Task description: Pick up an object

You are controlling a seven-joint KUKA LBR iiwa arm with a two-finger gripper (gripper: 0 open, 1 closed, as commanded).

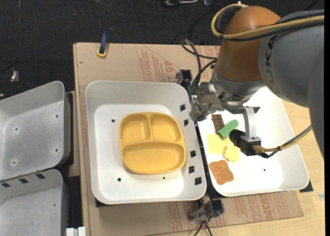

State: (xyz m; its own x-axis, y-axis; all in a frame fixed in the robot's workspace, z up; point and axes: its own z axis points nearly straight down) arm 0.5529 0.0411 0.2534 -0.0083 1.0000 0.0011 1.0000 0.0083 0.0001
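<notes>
View from above, at a slant, over two shallow white bins set side by side. My grey arm (289, 60) reaches in from the right. My gripper (202, 107) hangs low at the near-left part of the right bin (289, 175), close to the wall where the two bins meet. I cannot tell whether it is released or clenched, and I see nothing held in it.

The things I might pick are bunched just beside it, along that same wall:
- a green roll (227, 128) lying tilted
- a small brown block (217, 121) touching the green roll
- a yellow slab (215, 142)
- a smaller yellow chunk (232, 153) against the slab
- an orange-brown piece (221, 172) nearest the front rim

I judge that I am placed here because this cluster is the closest target.

The left bin (98, 127) holds a yellow divided tray (152, 142) lying flat at its middle.

For room to move, the wall crowds the cluster on one side and the pieces crowd each other. The rest of the right bin's floor looks open, so I judge that approaching from that side is easier.
</notes>
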